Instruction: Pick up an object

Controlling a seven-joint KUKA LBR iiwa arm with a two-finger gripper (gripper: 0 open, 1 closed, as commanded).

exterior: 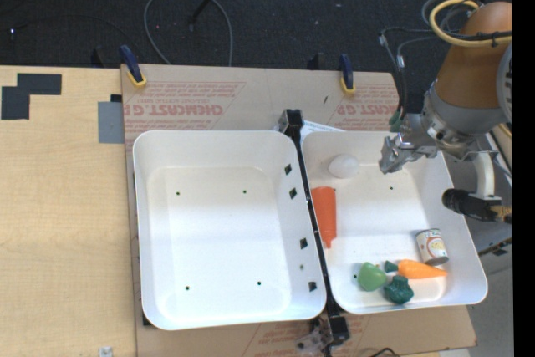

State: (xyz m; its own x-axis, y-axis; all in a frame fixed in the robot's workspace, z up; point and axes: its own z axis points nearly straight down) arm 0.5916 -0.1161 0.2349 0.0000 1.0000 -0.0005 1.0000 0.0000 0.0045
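Observation:
My gripper (393, 159) hangs over the far part of the right bin (456, 180), with nothing visible between its fingers. A white egg-shaped object (343, 166) lies just left of it on the bin floor. An orange block (324, 215) rests against the bin's left wall. Near the front right are a small can (431, 247), an orange carrot (420, 269), a light green piece (370, 277) and a dark green piece (399, 290).
The left bin (217, 297) sits beside the right one, with a black divider rail (303, 213) between them. Cardboard (217, 104) clamped at the back lies under both bins. The arm's body (472, 79) rises at the right.

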